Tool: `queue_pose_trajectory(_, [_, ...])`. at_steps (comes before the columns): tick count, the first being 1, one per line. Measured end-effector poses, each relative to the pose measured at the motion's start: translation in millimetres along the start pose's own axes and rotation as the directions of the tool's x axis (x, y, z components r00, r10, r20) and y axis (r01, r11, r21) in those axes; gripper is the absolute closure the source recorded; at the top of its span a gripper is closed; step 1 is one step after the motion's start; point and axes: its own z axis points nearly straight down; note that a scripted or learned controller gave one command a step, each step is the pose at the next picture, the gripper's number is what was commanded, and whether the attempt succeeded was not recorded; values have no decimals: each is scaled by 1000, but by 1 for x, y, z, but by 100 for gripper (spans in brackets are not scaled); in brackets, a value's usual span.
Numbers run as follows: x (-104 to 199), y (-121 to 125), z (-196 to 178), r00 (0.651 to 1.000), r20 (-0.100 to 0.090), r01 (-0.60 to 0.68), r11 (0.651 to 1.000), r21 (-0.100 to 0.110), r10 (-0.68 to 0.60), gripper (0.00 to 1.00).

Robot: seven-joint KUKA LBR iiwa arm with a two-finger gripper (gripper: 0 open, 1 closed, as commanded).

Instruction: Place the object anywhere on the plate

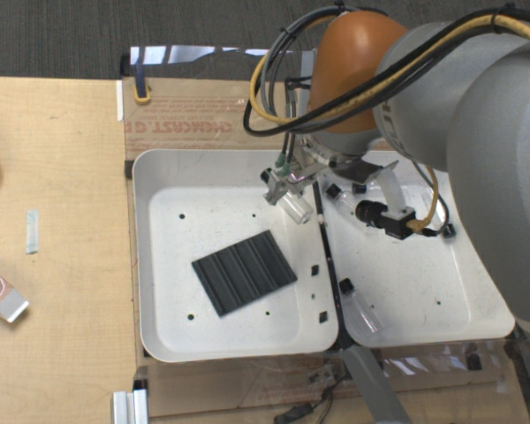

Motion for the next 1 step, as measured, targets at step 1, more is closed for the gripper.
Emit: queue_pose_trajectory(1, [0,0,0,1000,0,0,1000,0,0,0])
